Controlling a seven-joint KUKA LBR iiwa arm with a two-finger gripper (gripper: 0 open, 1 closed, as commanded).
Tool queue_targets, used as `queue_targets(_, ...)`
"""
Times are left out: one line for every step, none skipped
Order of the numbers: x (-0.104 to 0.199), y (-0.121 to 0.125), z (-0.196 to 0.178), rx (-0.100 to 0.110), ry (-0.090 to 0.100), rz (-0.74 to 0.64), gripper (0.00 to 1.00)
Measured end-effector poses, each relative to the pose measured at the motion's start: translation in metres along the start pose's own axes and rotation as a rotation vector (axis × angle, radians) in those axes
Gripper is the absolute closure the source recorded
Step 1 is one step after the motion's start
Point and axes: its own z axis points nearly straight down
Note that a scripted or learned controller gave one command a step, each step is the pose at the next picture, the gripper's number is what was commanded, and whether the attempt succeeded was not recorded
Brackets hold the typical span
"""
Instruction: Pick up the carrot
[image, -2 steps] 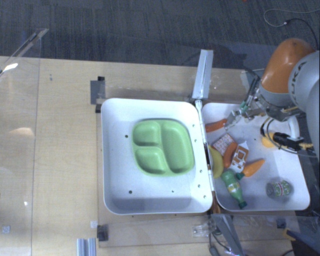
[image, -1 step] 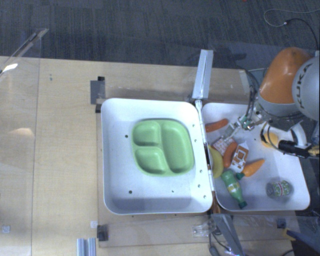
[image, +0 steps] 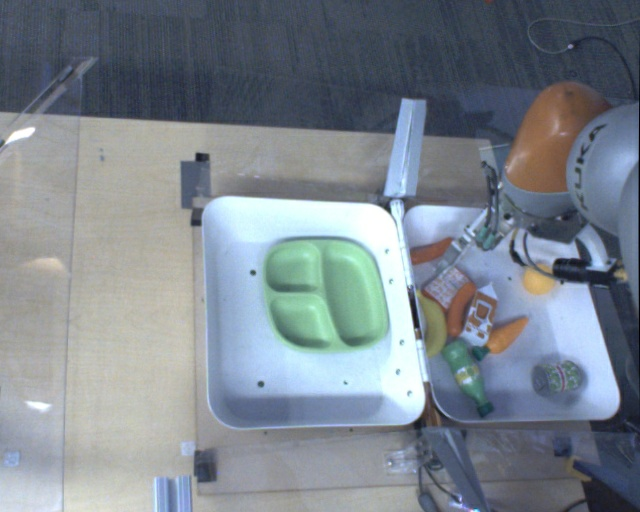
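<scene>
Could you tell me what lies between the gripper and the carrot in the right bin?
In the camera view, a small orange-and-white carton lies between the gripper and the carrot.

The arm (image: 585, 150) is seen entering from three o'clock, its grey casing set toward the two o'clock corner. The orange band (image: 548, 135) is turned toward the camera above the wrist. From there the wrist is angled down toward nine o'clock, and the claw (image: 478, 238) is carried low at its end.
</scene>
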Motion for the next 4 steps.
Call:
queue_targets(0.014,0.004,0.0,0.002,-0.028,-0.142,0.0)
queue_targets(0.066,-0.075,0.001,-0.021,-0.031,-0.33,0.0)
queue_targets(0.066,-0.013,0.01,-0.014,-0.01,-0.237,0.0)
queue_targets(0.127,-0.065,-0.086,-0.007,-0.004,-0.313,0.0)
